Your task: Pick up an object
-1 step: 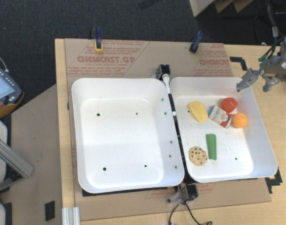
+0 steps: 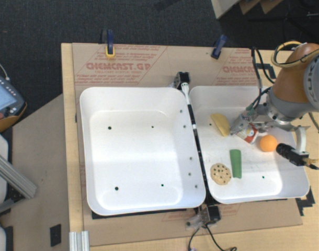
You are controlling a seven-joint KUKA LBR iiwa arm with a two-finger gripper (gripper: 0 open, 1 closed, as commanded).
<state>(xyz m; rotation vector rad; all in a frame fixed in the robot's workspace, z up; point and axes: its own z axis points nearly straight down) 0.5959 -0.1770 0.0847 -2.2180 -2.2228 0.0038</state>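
1. Two white bins (image 2: 97, 156) are carried on a cardboard-covered desk (image 2: 149, 56) above dark carpet (image 2: 70, 9).
2. The gripper (image 2: 247, 125) is lowered into the right bin — its finger state cannot be told.
3. A red-and-white object (image 2: 250, 135) is seen just beneath it, beside an orange ball (image 2: 269, 143).

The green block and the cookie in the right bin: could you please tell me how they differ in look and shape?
The green block is a plain, solid green bar, long and narrow, while the cookie is tan with dark specks. The green block has straight edges and lies lengthwise toward the near rim; the cookie is round and flat. Both lie in the right bin, side by side near its front, apart from the gripper.
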